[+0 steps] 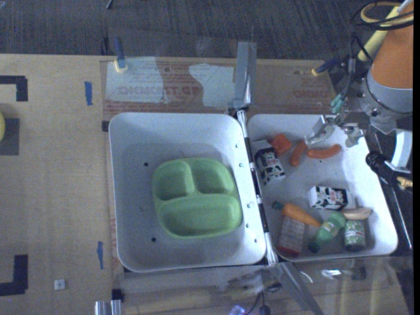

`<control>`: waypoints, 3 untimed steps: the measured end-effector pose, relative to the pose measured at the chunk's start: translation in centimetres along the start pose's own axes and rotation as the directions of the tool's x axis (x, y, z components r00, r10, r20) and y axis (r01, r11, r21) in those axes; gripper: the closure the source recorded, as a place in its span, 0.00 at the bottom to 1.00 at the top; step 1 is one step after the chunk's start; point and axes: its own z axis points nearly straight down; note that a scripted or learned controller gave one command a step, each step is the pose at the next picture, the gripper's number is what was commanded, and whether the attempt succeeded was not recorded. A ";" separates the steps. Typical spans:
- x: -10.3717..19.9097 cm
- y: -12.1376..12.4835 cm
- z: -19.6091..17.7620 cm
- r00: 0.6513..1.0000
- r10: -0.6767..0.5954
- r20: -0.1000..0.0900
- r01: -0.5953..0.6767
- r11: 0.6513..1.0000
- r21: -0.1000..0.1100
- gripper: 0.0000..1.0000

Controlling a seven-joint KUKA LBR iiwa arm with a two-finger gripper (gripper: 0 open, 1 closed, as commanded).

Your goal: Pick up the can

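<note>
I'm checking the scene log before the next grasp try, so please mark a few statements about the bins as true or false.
1. The green divided plate lies in the left bin. True.
2. The can stands in the near right corner of the right bin. True.
3. The gripper hangs directly over the can. False: it is at the far side of the right bin, near the sausage, well away from the can.
4. The green bottle lies in the left bin. False: it lies in the right bin, just left of the can.
5. Two cow-patterned cartons, one by the divider and one farther right, are in the right bin. True.
</note>
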 end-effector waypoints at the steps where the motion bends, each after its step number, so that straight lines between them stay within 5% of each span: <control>1: -3.0 -5.0 14.9 0.987 -0.163 0.002 0.163 0.987 -0.004 0.00; 2: -3.0 -4.9 13.9 0.987 -0.161 0.003 0.161 0.987 -0.007 1.00; 3: -2.6 1.7 1.4 0.958 -0.286 0.004 0.286 0.958 -0.005 1.00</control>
